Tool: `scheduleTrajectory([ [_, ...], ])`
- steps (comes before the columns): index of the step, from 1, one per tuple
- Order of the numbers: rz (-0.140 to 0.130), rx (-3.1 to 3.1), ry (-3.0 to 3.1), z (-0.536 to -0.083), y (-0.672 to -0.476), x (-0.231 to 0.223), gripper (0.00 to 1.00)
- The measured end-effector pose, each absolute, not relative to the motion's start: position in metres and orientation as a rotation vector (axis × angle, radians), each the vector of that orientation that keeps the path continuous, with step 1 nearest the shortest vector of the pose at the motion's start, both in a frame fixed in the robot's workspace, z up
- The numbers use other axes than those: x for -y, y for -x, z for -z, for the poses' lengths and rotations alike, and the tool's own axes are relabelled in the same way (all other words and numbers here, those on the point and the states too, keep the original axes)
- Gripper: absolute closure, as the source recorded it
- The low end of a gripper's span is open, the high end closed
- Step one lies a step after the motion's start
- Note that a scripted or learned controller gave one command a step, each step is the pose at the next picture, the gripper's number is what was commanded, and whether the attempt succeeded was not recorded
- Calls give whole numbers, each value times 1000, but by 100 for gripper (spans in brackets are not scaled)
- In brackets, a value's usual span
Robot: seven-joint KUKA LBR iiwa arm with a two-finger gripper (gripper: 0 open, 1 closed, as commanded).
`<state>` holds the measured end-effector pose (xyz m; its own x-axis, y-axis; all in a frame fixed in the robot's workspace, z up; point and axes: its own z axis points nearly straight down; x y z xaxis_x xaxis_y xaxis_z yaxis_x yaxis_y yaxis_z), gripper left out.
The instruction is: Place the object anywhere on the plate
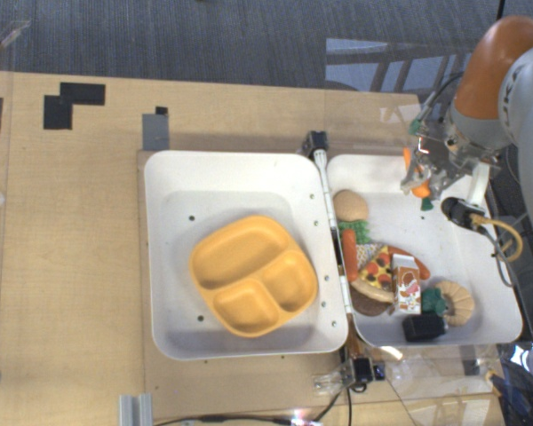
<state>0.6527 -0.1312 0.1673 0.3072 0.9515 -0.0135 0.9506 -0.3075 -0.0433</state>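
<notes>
Two white bins side by side on bench. Left bin [169, 238] holds yellow three-compartment plate [253, 275], nothing on it. Right bin [484, 278] holds toy pile along its left and near sides: bread roll [350, 206], carrot [348, 247], pizza slice [379, 269], small carton [408, 284]. Gripper [424, 183] above right bin's far part, apart from pile; whether spread or pressed together, cannot tell.

Robot lab: wooden bench [62, 264], two white bins [164, 238], loose cables [364, 380], grey carpet [249, 25].
</notes>
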Motion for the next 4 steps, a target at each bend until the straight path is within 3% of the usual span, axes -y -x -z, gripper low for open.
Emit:
scheduleTrajectory([
  [1,-38,2068,2336,-203,-663,108,100],
  [2,-11,2369,2060,-209,-655,82,100],
  [3,12,2375,2076,-213,-658,83,0],
  [4,11,2762,1517,-188,-630,79,0],
])
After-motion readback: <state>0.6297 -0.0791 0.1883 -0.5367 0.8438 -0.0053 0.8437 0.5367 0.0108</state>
